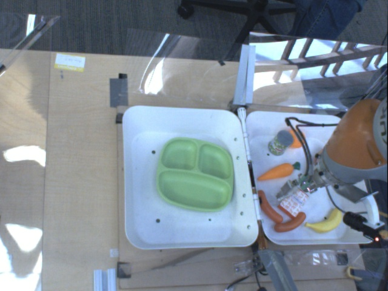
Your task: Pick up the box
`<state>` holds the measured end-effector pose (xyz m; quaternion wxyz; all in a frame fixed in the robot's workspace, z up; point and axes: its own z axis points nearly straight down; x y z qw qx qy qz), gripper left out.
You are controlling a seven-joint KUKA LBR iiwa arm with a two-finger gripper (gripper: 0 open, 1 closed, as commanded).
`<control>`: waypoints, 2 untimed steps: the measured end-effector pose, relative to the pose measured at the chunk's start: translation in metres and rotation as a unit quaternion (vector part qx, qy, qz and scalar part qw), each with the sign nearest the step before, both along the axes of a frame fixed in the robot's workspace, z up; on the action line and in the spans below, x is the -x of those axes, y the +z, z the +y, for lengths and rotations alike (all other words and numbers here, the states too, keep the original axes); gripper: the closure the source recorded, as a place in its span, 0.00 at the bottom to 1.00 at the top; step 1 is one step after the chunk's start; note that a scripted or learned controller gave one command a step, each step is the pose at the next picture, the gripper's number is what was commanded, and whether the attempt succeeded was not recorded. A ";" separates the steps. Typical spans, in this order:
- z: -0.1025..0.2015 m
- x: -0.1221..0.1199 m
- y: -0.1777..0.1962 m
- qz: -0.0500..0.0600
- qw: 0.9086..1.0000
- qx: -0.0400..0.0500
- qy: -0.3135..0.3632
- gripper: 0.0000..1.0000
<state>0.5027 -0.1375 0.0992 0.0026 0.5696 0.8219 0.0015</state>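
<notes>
The hand (295, 190) (grip state unclear) hides much of the box (292, 204).

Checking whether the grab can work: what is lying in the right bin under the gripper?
Under the gripper lies a small red-and-white box, beside two sausages, a carrot, a banana and a can. The arm covers the bin's right part.
</notes>
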 end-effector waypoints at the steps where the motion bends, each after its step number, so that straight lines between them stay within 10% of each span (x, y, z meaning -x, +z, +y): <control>1: 0.004 0.010 -0.010 -0.006 1.000 0.002 0.022 0.00; 2: 0.027 0.011 -0.009 -0.006 0.999 0.004 0.037 0.00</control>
